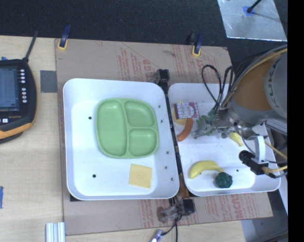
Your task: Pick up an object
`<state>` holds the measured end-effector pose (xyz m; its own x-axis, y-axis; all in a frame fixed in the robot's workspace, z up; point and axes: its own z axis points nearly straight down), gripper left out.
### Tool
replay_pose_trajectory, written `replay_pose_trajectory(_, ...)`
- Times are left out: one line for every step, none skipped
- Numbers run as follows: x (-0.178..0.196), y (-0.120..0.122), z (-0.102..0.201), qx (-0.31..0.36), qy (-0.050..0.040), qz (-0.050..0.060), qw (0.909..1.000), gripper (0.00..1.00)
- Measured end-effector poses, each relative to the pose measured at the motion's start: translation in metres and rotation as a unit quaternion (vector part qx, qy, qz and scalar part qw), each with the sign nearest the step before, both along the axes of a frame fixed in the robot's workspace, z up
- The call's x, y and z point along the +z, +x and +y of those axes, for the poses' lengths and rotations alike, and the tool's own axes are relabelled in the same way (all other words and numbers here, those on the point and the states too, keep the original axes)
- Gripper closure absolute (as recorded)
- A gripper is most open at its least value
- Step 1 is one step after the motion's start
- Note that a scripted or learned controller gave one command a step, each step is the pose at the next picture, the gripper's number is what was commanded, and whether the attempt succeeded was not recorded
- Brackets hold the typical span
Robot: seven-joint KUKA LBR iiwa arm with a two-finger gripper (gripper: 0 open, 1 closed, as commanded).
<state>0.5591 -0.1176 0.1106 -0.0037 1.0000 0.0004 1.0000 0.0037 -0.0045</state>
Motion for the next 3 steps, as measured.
replay_pose_trajectory(-0.019,0.070,0.013,0.000,0.0003,-0.001,1.0000,0.00)
replay_pose_trajectory(-0.019,0.052,-0.044,-0.001,0.0003,0.000,1.0000,0.00)
replay_pose_trajectory(-0.008,0.052,-0.044,0.001,0.0005,0.001,1.0000,1.00)
